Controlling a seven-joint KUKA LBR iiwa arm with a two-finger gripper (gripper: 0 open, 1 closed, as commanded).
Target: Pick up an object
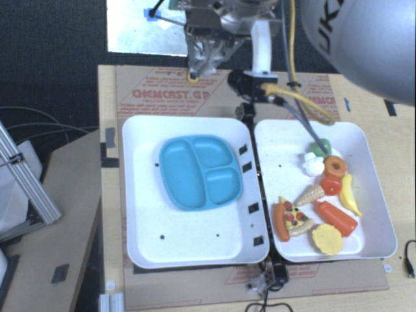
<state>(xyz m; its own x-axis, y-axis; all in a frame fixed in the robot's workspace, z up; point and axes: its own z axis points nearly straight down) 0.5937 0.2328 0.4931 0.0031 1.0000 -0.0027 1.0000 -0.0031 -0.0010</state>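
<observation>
The divided blue plastic tray [200,172] looks smooth and matt. Both shallow white bins [149,239] have a smooth plastic sheen. At three o'clock, small toy foods [335,217] look glossy plastic. Brown printed cardboard [156,90] is dull.

Grey arm [364,31] with black KUKA lettering and yellow cable [290,38].

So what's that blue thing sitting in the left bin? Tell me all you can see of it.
It is a light blue divided plate, plastic by its look, with rounded corners and three compartments: one long section along its left side and two smaller ones on the right. It lies flat, right side up, turned slightly askew, on the floor of the left white bin, a little above the middle. Its compartments hold nothing, and only the bin touches it.
</observation>
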